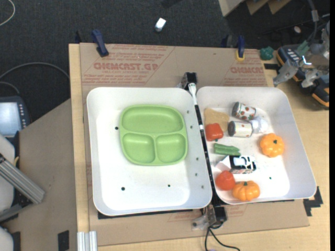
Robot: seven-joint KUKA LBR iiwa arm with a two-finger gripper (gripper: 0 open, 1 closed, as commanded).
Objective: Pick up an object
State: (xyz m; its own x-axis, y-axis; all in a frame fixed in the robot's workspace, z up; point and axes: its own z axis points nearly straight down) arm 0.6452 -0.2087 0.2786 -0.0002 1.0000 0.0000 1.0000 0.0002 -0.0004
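Green tray [153, 135] in L bin [102, 156] — toys crowd R bin [293, 135].

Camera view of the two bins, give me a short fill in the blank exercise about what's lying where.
1. The green divided plate lies in the ____ bin of the camera view.
2. The plate has ____ compartments.
3. The right bin holds ____ small orange pumpkins, one near its right side, the other at its near edge.

Missing words: left; three; two
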